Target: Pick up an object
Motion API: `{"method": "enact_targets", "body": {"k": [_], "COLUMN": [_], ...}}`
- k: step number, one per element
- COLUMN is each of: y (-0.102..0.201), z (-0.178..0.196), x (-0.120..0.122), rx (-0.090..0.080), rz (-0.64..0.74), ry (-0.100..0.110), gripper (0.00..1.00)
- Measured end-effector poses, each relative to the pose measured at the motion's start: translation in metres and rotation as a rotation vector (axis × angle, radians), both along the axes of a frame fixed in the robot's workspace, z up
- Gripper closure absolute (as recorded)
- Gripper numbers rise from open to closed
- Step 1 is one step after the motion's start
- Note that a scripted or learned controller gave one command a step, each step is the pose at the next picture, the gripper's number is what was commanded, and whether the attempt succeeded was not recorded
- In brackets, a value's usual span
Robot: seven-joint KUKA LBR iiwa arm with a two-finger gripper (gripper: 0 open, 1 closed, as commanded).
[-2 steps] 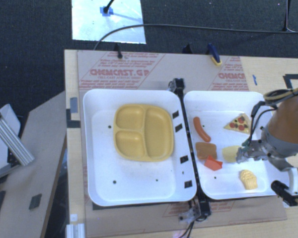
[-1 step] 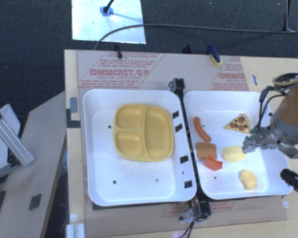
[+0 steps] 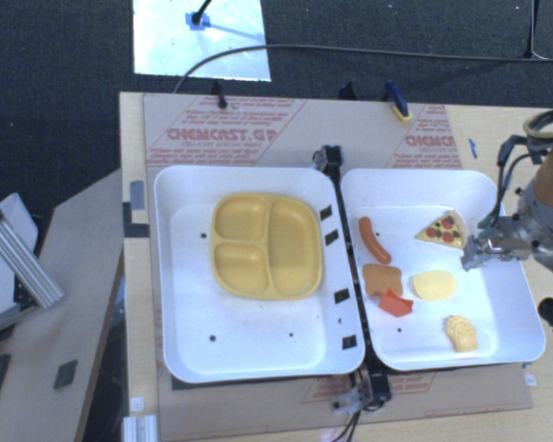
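Pincer (image 3: 470, 256): low in right bin (image 3: 516, 293), just right of pizza (image 3: 442, 229); open/closed — I couldn't tell. Step: approach, nothing held. Next, I judged: shift left onto pizza, then close.

Grey arm (image 3: 548, 201) with black cables, small metallic pincer (image 3: 475, 251).

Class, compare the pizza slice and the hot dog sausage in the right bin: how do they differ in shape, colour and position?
The pizza slice is a flat triangle; the sausage is a long, thin rod. The pizza slice is yellow with red spots and a brown crust; the sausage is plain orange-red. The pizza slice lies close to the pincer; the sausage lies near the divider between the bins. Both rest in the right bin.
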State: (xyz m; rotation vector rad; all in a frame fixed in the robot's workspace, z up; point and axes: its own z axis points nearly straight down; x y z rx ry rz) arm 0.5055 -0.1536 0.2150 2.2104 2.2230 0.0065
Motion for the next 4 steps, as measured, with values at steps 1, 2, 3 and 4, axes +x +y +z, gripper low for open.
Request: {"method": "enact_targets", "body": {"k": [1,2,3,4], "y": [-0.009,0.039,0.087,0.131], "z": [0.056,0.042,0.026,0.032], "x": [0.007,0.021,0.040,0.061], "rx": [-0.001,0.003,0.003,0.003], "rz": [-0.001,0.004,0.005,0.004], "ry": [-0.001,0.006,0.006,0.004], "gripper": [1.00,1.00,1.00,1.00]}}
